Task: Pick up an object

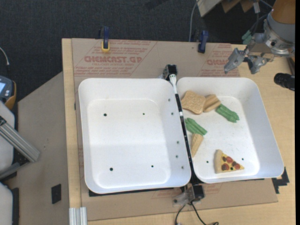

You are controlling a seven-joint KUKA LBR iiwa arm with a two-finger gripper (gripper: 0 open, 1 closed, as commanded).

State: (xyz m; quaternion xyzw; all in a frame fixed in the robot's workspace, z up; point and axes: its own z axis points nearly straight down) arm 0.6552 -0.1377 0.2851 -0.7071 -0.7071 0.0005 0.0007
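The right bin holds several toy foods. A square tan cracker lies at its upper left with a smaller tan piece beside it. A green pod lies to their right, and a second green pod sits near the divider above a tan wedge. A pizza slice rests near the front. My gripper hangs above the bin's far right corner, open, with nothing between its fingers.
The left bin sits beside the right one on a cardboard sheet. Two blue clamps pin the sheet's far edge. Cables run behind the bench at the top.
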